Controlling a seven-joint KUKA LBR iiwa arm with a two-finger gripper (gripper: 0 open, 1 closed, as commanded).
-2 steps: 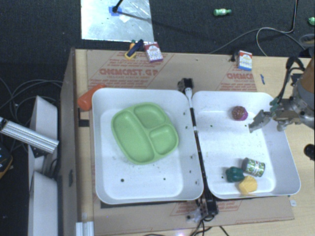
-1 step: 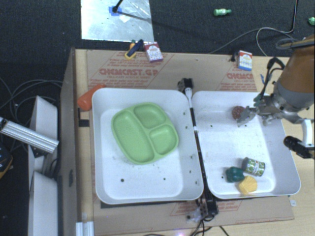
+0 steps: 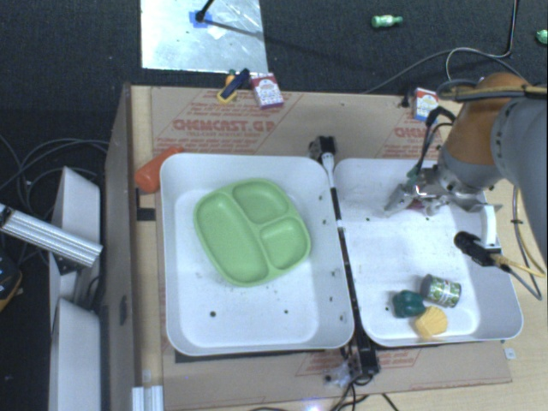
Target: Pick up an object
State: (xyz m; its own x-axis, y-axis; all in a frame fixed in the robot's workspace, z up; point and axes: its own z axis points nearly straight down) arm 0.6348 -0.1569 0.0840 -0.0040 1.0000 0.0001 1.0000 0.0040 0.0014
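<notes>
Camera view: the metal hand (image 3: 417, 197) hovers low in the right bin (image 3: 377, 315); its grip is unclear. A small tin can (image 3: 442, 291), teal lump (image 3: 408, 302) and yellow ridged piece (image 3: 431, 321) cluster near the front corner.

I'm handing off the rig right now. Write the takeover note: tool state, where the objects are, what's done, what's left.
Tool: low over the upper part of the right bin, nothing visibly held; finger state unclear.
Right bin, lower corner: small can, teal object and yellow object, clustered close together, apart from the tool.
Left bin: green divided plate lying flat.
Done: nothing picked yet.
Left: move to one object, grasp, lift.
</notes>
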